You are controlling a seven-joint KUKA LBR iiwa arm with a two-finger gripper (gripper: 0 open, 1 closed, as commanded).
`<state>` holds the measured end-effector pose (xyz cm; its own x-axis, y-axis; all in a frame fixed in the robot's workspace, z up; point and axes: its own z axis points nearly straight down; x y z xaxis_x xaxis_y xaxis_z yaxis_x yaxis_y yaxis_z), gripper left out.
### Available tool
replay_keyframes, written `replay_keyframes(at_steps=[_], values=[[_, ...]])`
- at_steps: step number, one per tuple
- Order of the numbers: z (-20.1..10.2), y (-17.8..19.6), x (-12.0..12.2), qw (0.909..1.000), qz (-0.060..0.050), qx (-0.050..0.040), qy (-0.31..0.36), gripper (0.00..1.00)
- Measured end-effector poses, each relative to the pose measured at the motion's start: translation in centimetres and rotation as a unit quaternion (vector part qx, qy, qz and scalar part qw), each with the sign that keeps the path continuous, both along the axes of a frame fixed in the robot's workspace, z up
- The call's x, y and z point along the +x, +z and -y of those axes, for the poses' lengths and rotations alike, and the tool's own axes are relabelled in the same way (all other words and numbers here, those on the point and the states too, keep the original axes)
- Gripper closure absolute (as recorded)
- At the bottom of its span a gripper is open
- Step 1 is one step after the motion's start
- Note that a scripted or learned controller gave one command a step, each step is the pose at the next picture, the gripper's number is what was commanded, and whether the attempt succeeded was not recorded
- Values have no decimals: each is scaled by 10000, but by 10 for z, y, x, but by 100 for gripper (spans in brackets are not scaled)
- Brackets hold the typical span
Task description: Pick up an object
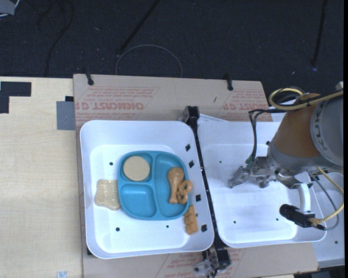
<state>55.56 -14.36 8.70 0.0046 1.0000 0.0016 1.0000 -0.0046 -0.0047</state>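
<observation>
With the hand (pixel 239 178) low in the right bin (pixel 261 227), finger state impossible to tell, the pretzel-shaped piece (pixel 178 185) on the blue tray (pixel 140 201) looks light, stiff and best pinched across its narrow middle.

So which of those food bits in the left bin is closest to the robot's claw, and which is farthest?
Judged from the gripper in the right bin:
1. Small brown piece, by the divider, off the blue tray's corner.
2. Pretzel-like piece, in the tray's right compartment, too close to rank against 1.
3. Round cracker, upper-left compartment.
4. Pale piece, left of the tray.
</observation>
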Motion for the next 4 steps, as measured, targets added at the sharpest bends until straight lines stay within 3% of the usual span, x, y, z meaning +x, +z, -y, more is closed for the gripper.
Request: replay_keyframes(at_steps=[1, 3, 4], values=[[1, 11, 0, 10000, 4, -2, -20, 100], [1, 114, 7, 10000, 41, -10, 28, 100], [2, 118, 7, 10000, 16, -5, 28, 100]])
